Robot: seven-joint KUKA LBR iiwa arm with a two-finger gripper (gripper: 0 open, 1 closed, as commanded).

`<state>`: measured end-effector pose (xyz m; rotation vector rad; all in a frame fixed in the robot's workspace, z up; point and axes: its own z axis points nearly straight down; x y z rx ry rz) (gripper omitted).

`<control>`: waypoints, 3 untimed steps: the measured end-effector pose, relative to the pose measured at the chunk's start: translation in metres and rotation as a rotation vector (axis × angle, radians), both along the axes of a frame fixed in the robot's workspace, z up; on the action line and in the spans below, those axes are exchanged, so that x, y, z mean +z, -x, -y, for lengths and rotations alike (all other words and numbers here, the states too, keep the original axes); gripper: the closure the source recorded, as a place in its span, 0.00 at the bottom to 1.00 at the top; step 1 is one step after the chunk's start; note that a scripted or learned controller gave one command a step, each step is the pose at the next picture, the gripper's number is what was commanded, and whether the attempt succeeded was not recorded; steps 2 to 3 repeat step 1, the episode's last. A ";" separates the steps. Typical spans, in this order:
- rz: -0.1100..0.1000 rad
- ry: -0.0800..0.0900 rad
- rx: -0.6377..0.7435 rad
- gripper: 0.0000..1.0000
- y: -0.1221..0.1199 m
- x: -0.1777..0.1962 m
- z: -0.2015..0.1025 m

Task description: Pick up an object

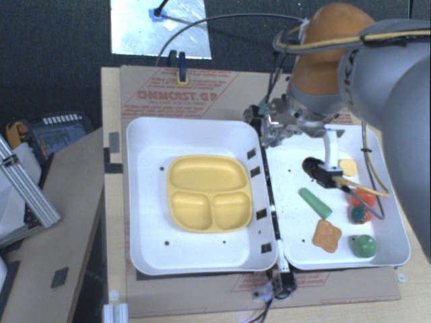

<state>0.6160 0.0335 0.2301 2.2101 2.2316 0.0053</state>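
Observation:
The right bin (pixel 291 155) holds several small items. A green stick (pixel 315 202) lies near its middle, with a tan square cracker (pixel 326 235) in front of it. A green ball (pixel 363 245) sits in the front right corner. Behind the ball is a red and orange piece (pixel 362 206), and a pale yellow disc (pixel 348 167) lies further back. My gripper (pixel 271 134) hangs over the bin's back left corner, close to the divider between the bins. It is apart from all these items, and I see nothing held in it.
The left bin (pixel 145 200) holds a yellow plate (pixel 207 192) with three compartments. The grey arm with its orange band (pixel 330 39) covers the back right of the scene. A yellow cable (pixel 367 180) drapes over the right bin's far side.

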 end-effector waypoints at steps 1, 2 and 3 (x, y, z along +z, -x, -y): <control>0.001 -0.001 0.000 1.00 -0.011 0.008 -0.056; 0.001 -0.001 0.000 1.00 -0.011 0.008 -0.056; 0.001 -0.001 0.000 1.00 -0.011 0.008 -0.056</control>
